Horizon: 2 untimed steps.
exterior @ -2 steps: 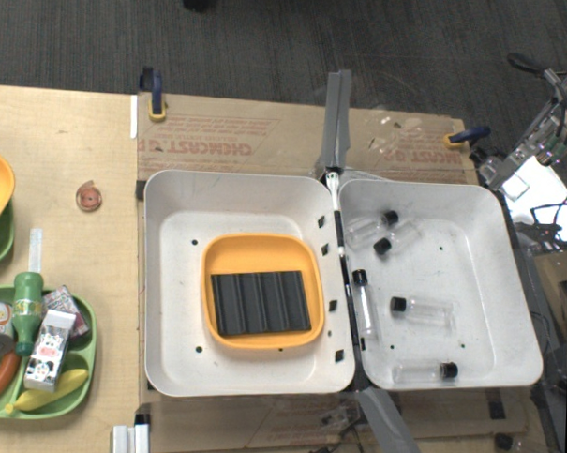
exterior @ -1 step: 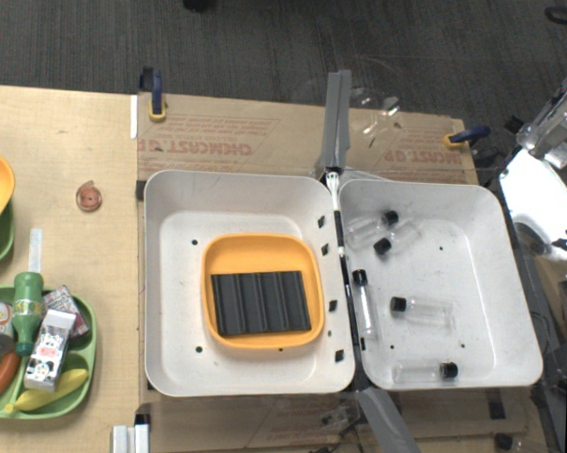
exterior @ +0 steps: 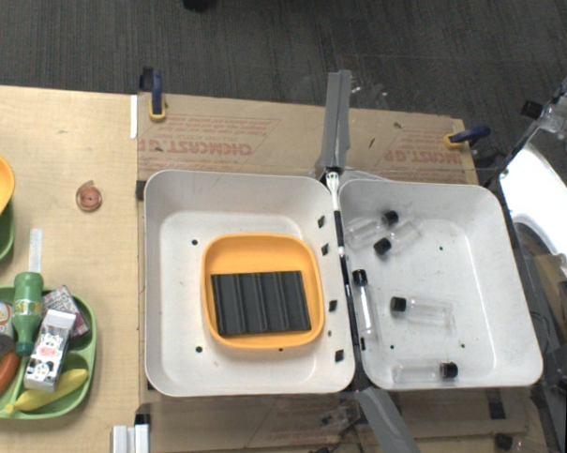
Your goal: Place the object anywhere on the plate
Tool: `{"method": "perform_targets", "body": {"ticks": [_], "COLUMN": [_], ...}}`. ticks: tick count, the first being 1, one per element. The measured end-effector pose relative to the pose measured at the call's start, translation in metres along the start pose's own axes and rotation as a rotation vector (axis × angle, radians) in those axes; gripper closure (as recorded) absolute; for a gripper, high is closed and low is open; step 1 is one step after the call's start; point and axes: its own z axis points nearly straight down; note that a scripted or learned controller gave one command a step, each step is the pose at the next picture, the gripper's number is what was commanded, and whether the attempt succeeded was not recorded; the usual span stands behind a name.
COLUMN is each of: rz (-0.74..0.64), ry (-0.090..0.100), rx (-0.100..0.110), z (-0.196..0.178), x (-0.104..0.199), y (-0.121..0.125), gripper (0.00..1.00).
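An orange plate [exterior: 228, 256] sits in the white bin [exterior: 168, 291] in the middle of the frame. A dark grey block [exterior: 261, 302] with long grooves lies flat right in the middle of the plate. If that block is the thing to place, the job looks done.

It looks flat, stiff and not heavy. I would pinch it across its short way, on the two long sides. The grooves may help it not to slip.

The other white bin [exterior: 489, 239], to the right, has little clear bottles [exterior: 420, 311] with black caps lying on their sides (about four or five, hard to count). They look light and smooth and would roll. I would grab one across its middle.

I cannot tell if the gripper is open or closed.
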Motion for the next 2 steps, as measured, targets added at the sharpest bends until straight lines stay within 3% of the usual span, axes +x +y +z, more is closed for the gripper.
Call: {"method": "perform_targets", "body": {"ticks": [1, 2], "rz": [-0.383, -0.763], "ry": [0.003, 0.000], "rx": [-0.002, -0.003], "z": [0.001, 0.001], "x": [0.006, -0.008], "y": [-0.002, 0.004], "gripper": [1.00, 1.00]}}
